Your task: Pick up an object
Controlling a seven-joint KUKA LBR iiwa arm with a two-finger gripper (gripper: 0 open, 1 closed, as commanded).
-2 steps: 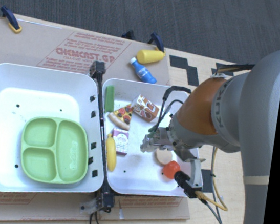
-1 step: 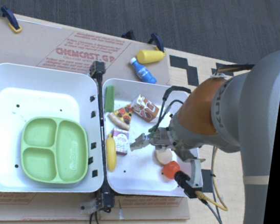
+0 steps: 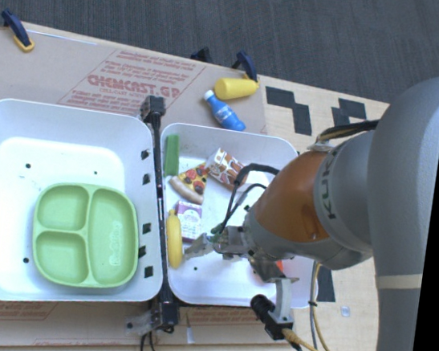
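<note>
The gripper [image 3: 203,246] hangs low in the right bin [image 3: 223,293], just beside the banana [image 3: 173,240] at its 9 o'clock and the purple carton [image 3: 189,222] at 11; whether it is spread or closed I cannot tell. Bare bin floor lies toward 6 o'clock. The arm [image 3: 312,208] slants in from 3 o'clock, covering the bin's right wall.

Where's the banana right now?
The banana lies in the right bin, against its left wall, just left of the small purple carton and below the pizza slice.
</note>
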